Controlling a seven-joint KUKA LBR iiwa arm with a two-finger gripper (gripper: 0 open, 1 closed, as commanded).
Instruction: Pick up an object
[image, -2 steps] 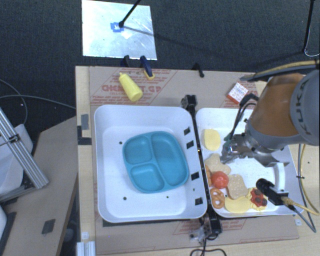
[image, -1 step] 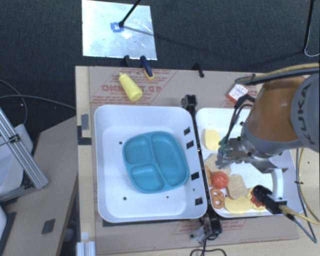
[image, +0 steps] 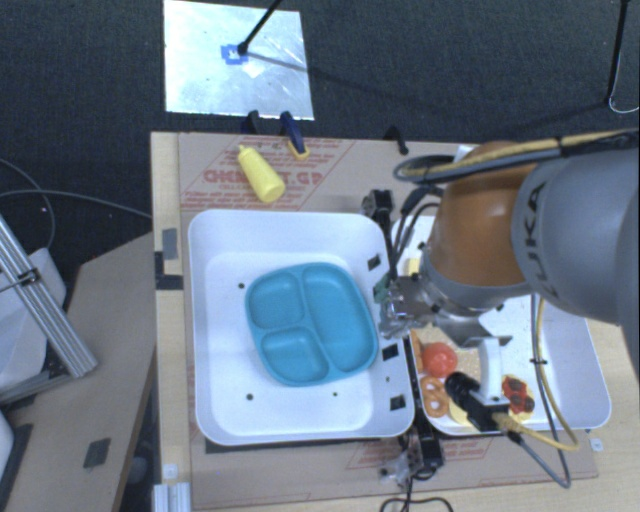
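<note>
Jaws are hidden beneath the grey and orange arm (image: 480, 240), which hangs over the left part of the right bin (image: 592, 395), so I cannot tell whether they are open or closed. Close by the wrist in that bin lie an orange-red round piece (image: 437, 357), a pale ringed piece (image: 436, 395) that may be a pretzel, and a red piece with dark spots (image: 517, 392). The left bin (image: 220, 250) holds a blue divided plate (image: 310, 322), and a yellow bottle (image: 260, 173) lies on the counter (image: 330, 165) beyond it.
</note>
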